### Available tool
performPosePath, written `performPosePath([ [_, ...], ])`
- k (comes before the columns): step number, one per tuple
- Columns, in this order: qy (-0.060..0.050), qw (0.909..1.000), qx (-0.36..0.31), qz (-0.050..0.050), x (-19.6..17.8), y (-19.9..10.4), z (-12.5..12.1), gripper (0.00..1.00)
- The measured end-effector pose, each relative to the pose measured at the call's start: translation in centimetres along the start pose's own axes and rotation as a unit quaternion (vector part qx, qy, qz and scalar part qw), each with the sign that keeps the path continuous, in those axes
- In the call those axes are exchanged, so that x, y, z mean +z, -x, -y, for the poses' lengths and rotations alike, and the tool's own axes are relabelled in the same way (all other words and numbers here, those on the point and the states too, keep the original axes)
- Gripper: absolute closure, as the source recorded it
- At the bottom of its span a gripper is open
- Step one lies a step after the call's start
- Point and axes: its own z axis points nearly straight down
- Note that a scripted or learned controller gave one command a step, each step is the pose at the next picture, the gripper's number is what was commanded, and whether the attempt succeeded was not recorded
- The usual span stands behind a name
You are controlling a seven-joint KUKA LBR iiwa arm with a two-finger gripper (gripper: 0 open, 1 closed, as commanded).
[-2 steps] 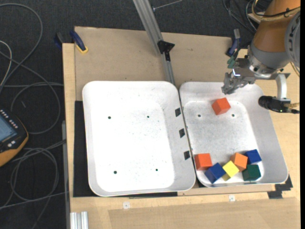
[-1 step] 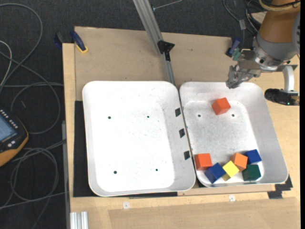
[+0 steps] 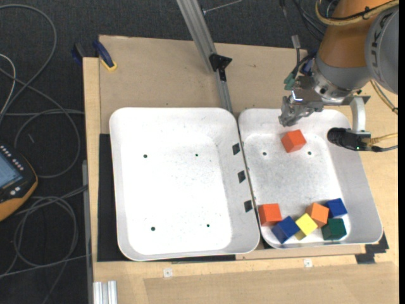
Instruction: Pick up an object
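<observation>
Gripper (image 3: 292, 118) sits over the right bin (image 3: 354, 189), just above an orange cube (image 3: 293, 140); can't tell its state. Other blocks (image 3: 304, 220) bunch at that bin's near edge. Left bin (image 3: 126, 170) alongside. No legible labels or writing anywhere.

Gripper (image 3: 292, 120) is hanging over the right bin (image 3: 354, 170), just above an orange cube (image 3: 293, 140); six more blocks are crowding the bin's near edge, the left bin (image 3: 126, 170) is sitting alongside
</observation>
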Motion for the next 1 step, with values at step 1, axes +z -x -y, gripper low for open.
performPosePath([
  [1, -0.001, 1.0, 0.0, 0.0, 0.04, -3.98, 2.14, 1.0],
])
